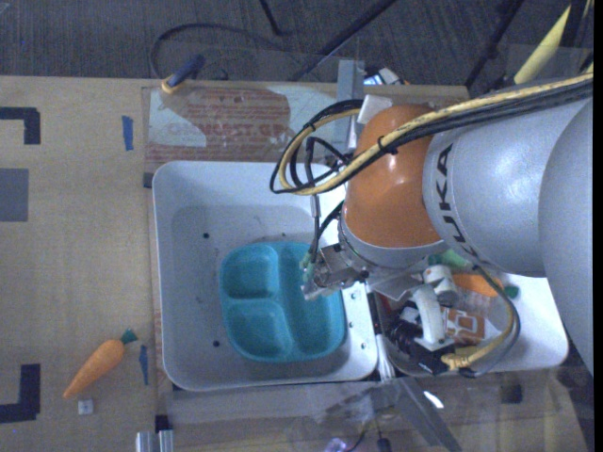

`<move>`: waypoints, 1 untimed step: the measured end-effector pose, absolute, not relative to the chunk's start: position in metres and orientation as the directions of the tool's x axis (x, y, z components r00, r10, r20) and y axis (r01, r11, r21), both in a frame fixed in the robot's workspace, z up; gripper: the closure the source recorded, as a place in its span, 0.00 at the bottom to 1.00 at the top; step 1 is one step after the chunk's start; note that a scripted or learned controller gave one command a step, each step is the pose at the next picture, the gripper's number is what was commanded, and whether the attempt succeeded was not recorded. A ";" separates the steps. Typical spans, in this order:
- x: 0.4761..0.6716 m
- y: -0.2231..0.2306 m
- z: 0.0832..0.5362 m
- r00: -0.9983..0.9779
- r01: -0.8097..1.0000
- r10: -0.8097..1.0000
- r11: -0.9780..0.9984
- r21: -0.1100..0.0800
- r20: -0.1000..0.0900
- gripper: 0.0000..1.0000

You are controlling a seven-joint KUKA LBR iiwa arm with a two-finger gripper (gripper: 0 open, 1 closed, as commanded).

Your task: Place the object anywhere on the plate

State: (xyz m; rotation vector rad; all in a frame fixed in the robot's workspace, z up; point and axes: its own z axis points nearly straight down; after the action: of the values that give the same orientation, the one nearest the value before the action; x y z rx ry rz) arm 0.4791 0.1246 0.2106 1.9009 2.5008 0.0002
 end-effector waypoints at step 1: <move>0.480 0.122 0.223 -0.425 0.905 0.905 0.425 0.003 -0.001 1.00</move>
State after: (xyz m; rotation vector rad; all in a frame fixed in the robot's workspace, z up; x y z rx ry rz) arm 0.4797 0.1221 0.2234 1.6832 2.6496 0.0024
